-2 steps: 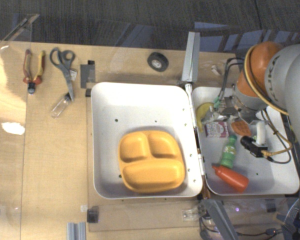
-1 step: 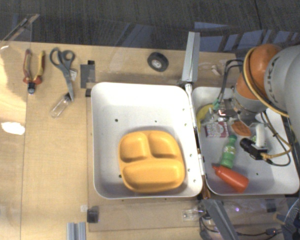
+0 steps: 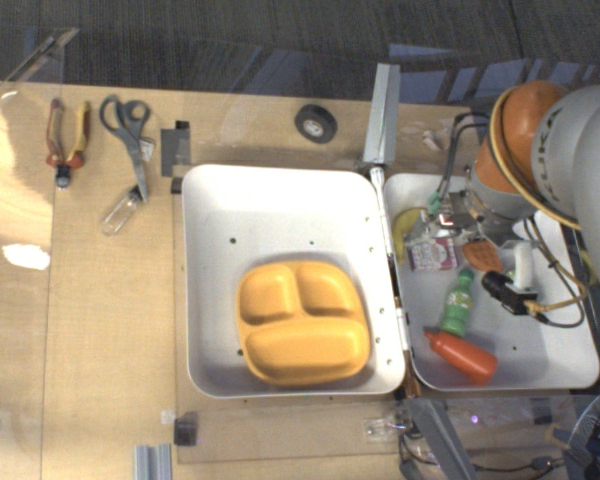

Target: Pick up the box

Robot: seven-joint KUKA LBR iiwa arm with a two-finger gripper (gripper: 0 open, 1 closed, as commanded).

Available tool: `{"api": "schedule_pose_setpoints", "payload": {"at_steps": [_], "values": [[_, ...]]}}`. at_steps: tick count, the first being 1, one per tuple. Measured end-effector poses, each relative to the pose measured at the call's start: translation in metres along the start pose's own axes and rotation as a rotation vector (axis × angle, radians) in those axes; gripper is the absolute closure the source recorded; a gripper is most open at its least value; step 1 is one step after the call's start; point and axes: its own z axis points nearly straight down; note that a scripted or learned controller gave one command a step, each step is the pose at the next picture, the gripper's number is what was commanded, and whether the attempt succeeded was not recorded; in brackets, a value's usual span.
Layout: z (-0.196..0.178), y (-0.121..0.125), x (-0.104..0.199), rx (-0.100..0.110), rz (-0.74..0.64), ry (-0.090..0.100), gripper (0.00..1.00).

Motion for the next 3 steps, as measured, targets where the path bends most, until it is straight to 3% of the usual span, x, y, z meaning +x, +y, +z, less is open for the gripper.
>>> {"api": "schedule_pose_setpoints", "payload": {"at_steps": [1,2,3], "values": [[-0.082,-0.014,0.034,0.021,0.259,-0.01,1.0],[-0.078,-0.013,0.05,0.031,0.241,0.009,0.0],[-0.03,-0.032,0.032,0.03,0.197,0.011,0.0]]}}
